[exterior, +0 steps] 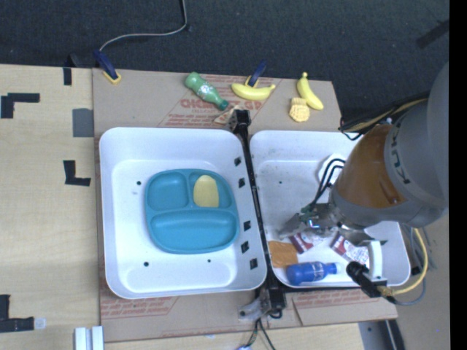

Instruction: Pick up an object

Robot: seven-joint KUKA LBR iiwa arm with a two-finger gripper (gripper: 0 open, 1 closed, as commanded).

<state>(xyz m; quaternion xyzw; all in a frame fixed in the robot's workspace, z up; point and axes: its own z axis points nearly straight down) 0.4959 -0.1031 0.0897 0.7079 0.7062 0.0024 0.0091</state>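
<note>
The gripper (310,221) sits low in the right bin (292,159), above a blue bottle (310,272) and an orange piece (282,254). Finger state: cannot tell. The left bin (124,152) holds a blue tray (191,211).

Grey arm (408,159) in from right — orange-banded wrist angled down-left, claw (310,223) low.

We are looking at a robot lab bench. Left of the gripper (310,224) sit two white bins (120,195) clipped together on taped cardboard (139,100). Beyond it, toy bananas (252,90) and a toy bottle (204,90) lie scattered, and a loose cable (171,28) runs over dark carpet (306,20).
</note>
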